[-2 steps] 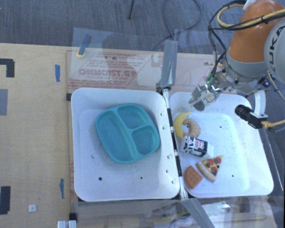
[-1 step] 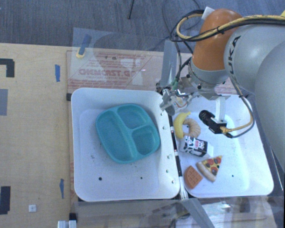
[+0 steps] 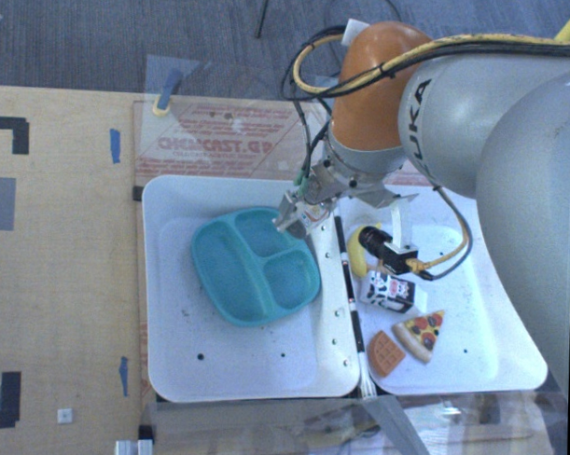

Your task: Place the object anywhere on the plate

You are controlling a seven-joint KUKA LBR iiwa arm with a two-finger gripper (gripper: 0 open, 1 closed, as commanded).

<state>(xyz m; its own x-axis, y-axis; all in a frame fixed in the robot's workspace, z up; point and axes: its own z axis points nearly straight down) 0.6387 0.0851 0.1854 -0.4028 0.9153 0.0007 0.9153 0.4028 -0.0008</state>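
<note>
Plate [image 3: 256, 268] — teal, three compartments (left bin [image 3: 168, 358]) — gripper [image 3: 299, 213] above.

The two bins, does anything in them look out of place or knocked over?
Nothing stands out. The blue plate lies flat in the left bin; the toy pizza slice, waffle and banana lie loose in the right bin.

"KUKA" lettering on grey arm [image 3: 429, 106], faint red unreadable print on clear sheet [image 3: 213, 145]

Wooden bench [image 3: 59, 289] – two white bins side by side: left bin [image 3: 168, 358], right bin [image 3: 504, 360].
</note>
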